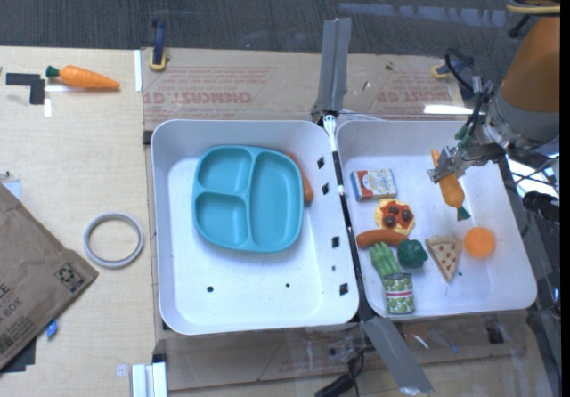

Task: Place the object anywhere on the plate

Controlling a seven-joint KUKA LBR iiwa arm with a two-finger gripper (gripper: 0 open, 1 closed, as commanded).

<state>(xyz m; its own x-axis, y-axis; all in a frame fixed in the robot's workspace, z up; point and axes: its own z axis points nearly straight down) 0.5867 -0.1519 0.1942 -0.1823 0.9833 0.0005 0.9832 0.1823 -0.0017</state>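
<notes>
Progress stands at roughly the halfway mark, as I judge it: the gripper (451,166) hangs above the right bin (517,297), near its far right corner, with a toy carrot (453,190) pinched between its fingers and dangling point-down, clear of the bin floor. That carrot appears to be the object to place. The blue divided plate (249,199) lies in the left bin (174,235), toward its far edge, and its three compartments carry nothing; something orange peeks from behind the plate's right rim, too hidden to name. Left in the right bin, around its near half, are a small box (374,182), a mini pizza (395,214), a hot dog (378,238), green vegetables (398,255), a can (400,293), a pizza slice (443,256) and an orange ball (480,242). What remains is the carry over the divider between the bins, the lowering onto the plate and the release.
</notes>
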